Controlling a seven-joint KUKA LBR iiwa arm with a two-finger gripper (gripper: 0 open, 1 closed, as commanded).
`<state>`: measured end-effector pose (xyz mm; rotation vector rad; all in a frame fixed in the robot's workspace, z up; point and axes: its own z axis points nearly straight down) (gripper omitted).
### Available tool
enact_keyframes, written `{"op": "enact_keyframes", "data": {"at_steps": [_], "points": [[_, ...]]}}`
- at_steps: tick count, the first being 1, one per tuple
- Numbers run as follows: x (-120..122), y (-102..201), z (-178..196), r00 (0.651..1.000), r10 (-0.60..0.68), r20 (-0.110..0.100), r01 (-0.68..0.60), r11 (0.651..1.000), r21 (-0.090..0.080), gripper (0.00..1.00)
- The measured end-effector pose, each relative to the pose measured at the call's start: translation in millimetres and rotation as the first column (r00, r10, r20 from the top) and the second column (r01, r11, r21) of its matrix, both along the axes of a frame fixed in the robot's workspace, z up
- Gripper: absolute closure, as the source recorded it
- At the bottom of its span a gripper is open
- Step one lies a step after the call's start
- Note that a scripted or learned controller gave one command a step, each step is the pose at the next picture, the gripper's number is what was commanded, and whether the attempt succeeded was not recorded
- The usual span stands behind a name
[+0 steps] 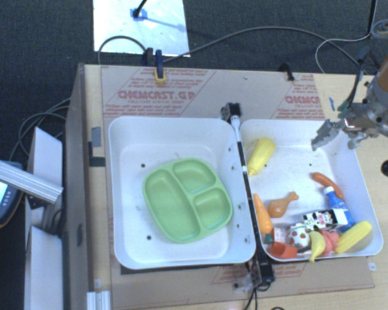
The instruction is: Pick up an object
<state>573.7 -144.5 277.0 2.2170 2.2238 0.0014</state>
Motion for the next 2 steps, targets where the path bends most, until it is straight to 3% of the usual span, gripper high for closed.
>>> {"op": "enact_keyframes", "data": {"at_steps": [1, 2], "points": [[-21.4, 19.0, -134.6, 1.0, -0.002, -0.004, 0.002, 1.0, 0.001, 0.0], [-55.4, 51.5, -192.3, 1.0, -0.002, 0.001, 0.002, 1.0, 0.0, 0.0]]}}
